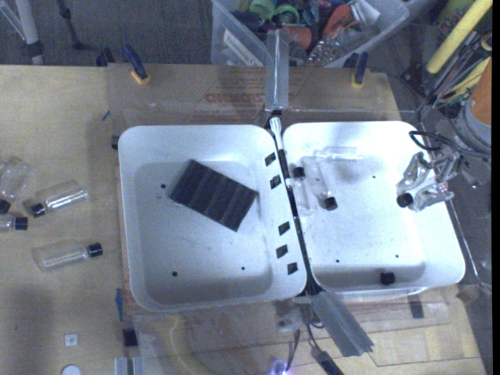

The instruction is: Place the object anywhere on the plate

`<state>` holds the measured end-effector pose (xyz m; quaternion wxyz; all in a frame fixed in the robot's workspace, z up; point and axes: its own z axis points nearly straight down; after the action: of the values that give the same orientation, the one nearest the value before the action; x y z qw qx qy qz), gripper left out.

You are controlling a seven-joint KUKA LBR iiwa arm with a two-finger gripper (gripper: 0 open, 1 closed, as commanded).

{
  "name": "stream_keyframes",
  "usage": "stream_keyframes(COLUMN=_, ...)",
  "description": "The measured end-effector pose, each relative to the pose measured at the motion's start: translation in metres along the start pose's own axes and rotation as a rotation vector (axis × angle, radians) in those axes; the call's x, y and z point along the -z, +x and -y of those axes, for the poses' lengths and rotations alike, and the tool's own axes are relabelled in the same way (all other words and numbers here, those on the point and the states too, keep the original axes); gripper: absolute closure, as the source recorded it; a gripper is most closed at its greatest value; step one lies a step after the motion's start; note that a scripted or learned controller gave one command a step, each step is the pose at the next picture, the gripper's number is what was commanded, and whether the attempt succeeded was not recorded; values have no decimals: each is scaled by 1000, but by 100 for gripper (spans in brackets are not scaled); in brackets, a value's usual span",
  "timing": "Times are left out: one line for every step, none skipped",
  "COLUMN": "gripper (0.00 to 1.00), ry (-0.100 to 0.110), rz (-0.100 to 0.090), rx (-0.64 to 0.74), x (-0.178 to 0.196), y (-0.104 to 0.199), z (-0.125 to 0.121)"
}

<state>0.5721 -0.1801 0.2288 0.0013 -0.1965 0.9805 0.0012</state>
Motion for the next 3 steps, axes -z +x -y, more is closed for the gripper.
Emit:
stream_keyframes(gripper=100, ry=4, rz=5, rx=-428, x=22, y=-64, z=-62)
stream_keyframes(gripper=100, ry=2, rz=-1, rx=-631, x=-44, y=-113, z=-117)
stream_keyframes(gripper=100, ry=2, rz=4, rx=-179, x=-44, y=-152, z=-170)
